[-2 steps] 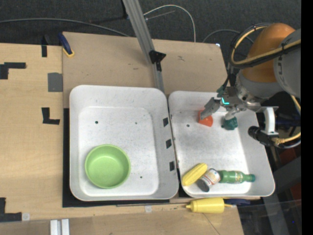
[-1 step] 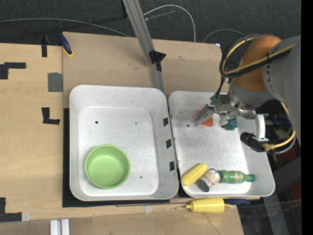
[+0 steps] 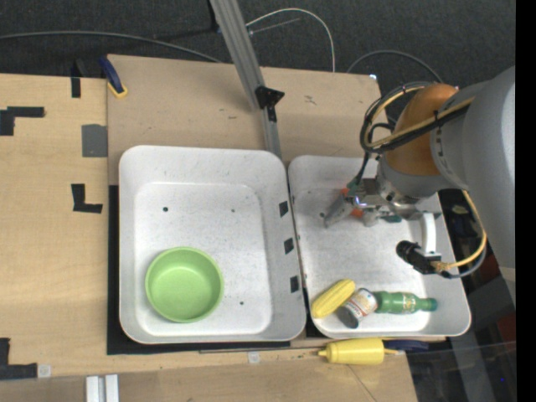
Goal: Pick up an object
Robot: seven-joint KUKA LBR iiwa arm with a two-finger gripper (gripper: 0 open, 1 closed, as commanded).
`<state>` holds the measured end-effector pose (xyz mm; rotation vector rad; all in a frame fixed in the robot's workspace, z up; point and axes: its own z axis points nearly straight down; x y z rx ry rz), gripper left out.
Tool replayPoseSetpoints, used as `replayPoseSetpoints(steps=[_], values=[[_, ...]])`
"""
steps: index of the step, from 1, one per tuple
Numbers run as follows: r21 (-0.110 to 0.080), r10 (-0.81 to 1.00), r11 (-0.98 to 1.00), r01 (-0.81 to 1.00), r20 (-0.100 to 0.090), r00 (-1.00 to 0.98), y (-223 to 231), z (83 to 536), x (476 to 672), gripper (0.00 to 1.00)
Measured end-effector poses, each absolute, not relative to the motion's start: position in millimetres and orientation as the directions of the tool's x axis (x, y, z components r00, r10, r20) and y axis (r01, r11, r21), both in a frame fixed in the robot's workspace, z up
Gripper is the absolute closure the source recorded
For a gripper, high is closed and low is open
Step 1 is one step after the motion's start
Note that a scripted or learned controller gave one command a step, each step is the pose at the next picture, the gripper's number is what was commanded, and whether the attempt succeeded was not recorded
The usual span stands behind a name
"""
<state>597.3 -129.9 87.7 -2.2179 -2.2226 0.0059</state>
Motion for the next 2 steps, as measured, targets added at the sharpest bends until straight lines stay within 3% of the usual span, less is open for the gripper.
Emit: replayPoseSetpoints(steps=[1,2], values=[[-0.003,1.0,0.003,1.0,0.0,-0.003,-129.0,100.3,598.1,1.0],[0.004,1.0,0.001,1.0,-0.001,-0.001,-128.3,157.0,589.8,1.0]])
